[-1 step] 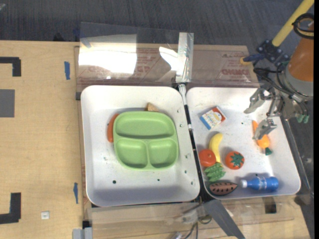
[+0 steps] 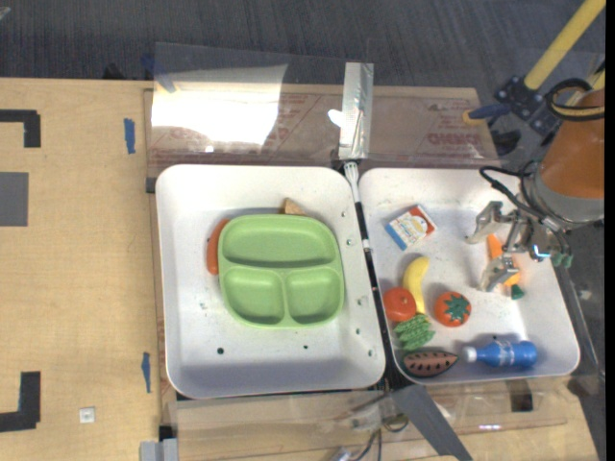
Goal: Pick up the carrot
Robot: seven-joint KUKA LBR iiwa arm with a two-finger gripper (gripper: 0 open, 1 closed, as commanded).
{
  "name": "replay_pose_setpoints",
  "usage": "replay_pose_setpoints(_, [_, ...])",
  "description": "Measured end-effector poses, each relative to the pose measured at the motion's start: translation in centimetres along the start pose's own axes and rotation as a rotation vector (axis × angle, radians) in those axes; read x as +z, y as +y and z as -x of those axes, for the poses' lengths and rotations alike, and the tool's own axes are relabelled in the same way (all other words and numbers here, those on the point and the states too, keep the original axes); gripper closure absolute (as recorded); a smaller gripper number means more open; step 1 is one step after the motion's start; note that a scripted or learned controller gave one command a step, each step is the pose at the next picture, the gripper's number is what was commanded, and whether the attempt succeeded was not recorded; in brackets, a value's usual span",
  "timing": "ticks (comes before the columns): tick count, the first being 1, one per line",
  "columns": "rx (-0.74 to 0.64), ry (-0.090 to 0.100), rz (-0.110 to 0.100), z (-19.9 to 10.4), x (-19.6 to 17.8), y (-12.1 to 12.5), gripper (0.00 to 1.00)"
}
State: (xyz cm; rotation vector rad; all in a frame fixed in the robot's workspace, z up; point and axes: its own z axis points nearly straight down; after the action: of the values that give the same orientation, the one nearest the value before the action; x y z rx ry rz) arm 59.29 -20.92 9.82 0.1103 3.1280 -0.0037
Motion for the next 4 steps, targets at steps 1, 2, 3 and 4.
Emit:
replay_pose_setpoints(1, [-0.002,-0.005,-0.001,0.2,-1.0,0.2,1.0])
replay_pose_setpoints(2, [-0.491,-0.004,-0.001,1.1,-14.1,-0.4,1.0])
replay_pose_setpoints(3, [-0.319,0.007,0.004,-3.8,0.0,1.1,1.0])
replay_pose_setpoints(4, [-0.414,-0.002,0.003,-2.1,-7.1,5.5,1.0])
